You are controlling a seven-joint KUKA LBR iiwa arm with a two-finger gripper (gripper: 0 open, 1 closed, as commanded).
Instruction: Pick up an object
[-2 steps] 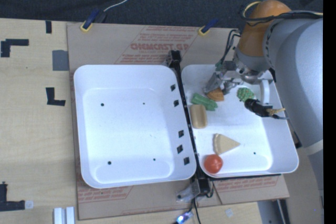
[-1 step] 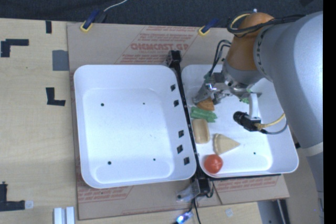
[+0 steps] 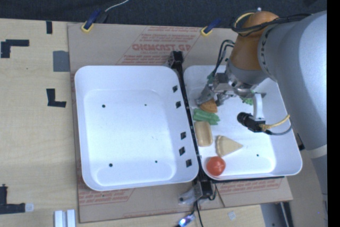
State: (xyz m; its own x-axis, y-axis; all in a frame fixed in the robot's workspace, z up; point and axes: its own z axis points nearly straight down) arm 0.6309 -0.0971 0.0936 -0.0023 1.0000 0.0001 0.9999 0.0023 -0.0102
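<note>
My gripper [image 3: 208, 98] reaches down into the right bin [image 3: 281, 159] near its left wall, hanging from the grey arm with the orange band. Its tips sit right over a small orange-brown item [image 3: 209, 107], which lies against a green leafy piece [image 3: 206, 116]. Below them rest a tan bread-like roll [image 3: 203, 133], a pale yellow wedge [image 3: 227, 145] and a red tomato-like ball [image 3: 215, 166]. I cannot make out whether anything is between the fingers.
The left bin [image 3: 127, 127] adjoins the right one along a black clipped divider [image 3: 183, 114]. Both stand on a cardboard sheet [image 3: 154, 45]. A black cable connector [image 3: 249, 120] with a yellow wire hangs off the wrist over the right bin.
</note>
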